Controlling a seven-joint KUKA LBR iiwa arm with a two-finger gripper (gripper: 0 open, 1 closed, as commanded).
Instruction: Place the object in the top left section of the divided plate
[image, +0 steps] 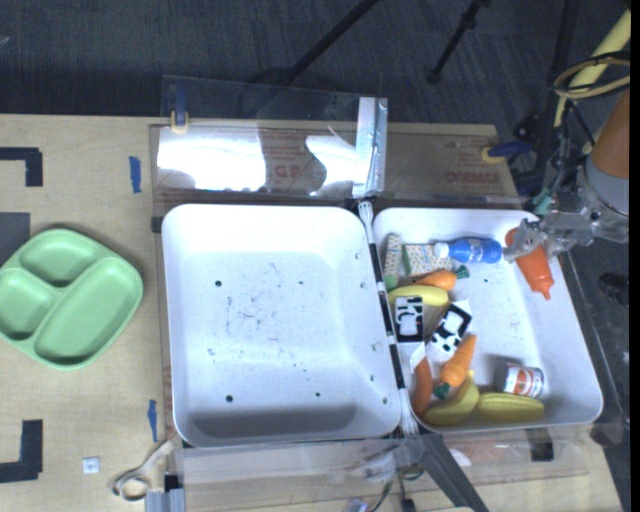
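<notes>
The green divided plate lies on the bench at the far left, outside both bins, and its compartments hold nothing. My gripper hangs over the right edge of the right bin, far from the plate. An orange carrot-shaped toy hangs from its fingers, pointing down and overlapping the bin's rim. The gripper looks shut on it.
The left bin lies between the plate and the gripper. In the right bin lie a blue-and-white bottle, a green packet, more toy carrots, a banana, a small can and black-and-white tagged boxes. A clear panel stands behind the left bin.
</notes>
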